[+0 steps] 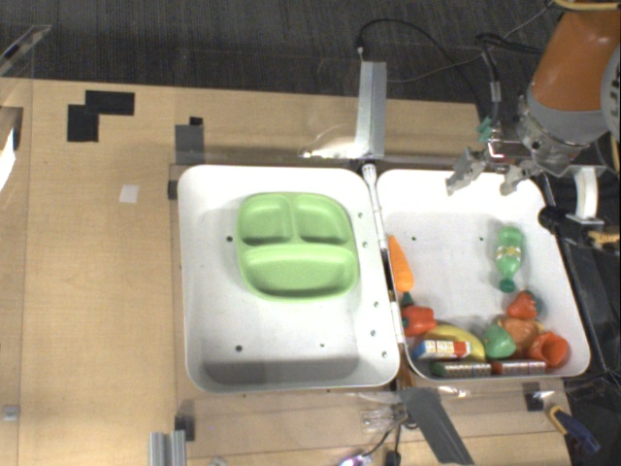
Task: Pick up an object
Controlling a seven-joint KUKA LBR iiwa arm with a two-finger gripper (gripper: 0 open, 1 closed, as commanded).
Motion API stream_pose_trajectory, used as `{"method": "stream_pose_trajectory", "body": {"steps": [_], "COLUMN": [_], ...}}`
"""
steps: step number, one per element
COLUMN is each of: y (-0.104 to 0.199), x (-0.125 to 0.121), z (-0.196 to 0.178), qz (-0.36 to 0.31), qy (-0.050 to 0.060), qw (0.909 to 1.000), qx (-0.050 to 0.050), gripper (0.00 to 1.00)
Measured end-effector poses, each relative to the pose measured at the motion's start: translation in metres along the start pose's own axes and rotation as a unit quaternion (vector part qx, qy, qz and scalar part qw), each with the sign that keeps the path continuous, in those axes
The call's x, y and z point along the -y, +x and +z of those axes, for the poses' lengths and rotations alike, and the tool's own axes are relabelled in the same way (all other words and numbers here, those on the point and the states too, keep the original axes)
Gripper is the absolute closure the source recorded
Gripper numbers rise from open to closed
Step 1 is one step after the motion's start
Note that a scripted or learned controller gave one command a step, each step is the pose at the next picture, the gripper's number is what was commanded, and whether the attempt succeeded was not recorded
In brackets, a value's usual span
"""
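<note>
Bench w/ bins; jaws [488,176] open above right bin [456,260].

Arm enters from right (orange band up top), tool [486,175] fingers spread, gripping nothing.

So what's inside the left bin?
The left bin holds one thing: a green divided plate, lying flat near its middle, compartments up and bare. The bin floor under the plate is covered, so whether anything lies beneath it cannot be told.
</note>
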State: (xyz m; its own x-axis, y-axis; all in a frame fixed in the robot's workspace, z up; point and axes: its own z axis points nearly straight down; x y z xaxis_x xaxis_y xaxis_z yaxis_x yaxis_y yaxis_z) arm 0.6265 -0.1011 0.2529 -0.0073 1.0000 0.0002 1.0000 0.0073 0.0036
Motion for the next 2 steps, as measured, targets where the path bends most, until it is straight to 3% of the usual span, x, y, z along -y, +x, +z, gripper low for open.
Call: {"method": "stream_pose_trajectory", "body": {"steps": [1, 2], "y": [-0.062, -0.032], "x": [0.033, 0.012], "z": [0.046, 0.033], "qz": [0.020, 0.078], "qy": [0.000, -0.001], "qw": [0.9998, 0.9969], "qx": [0.001, 0.000], "gripper": [0.00, 0.00]}}
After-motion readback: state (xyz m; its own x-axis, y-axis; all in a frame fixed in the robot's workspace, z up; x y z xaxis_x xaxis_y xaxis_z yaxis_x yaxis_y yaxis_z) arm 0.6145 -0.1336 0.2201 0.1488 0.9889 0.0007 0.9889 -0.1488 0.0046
